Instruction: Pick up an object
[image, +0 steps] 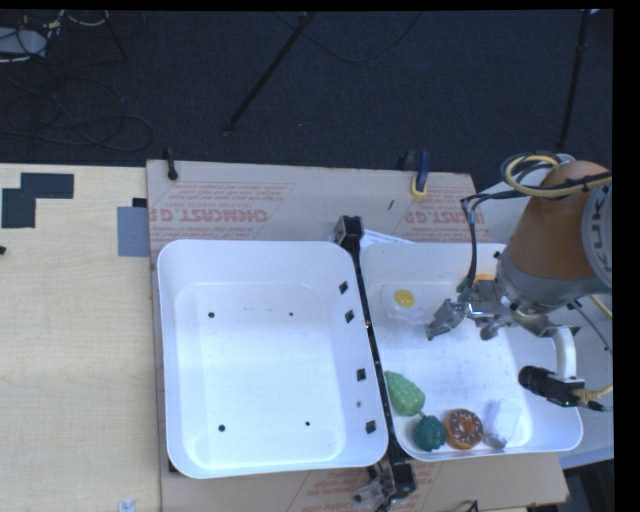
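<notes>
White right bin (540, 432) holds green lump (404, 392), teal ball (430, 433), brown donut (463, 428), clear piece (503, 418) along lower edge, yellow disc (404, 298) upper left. Claw (452, 318) mid-bin, spread cannot tell. Left bin (190, 400) bare.

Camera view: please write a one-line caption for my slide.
KUKA arm's gripper hovers over the right bin, near a yellow piece; a doughnut and green items lie at its front edge.
</notes>
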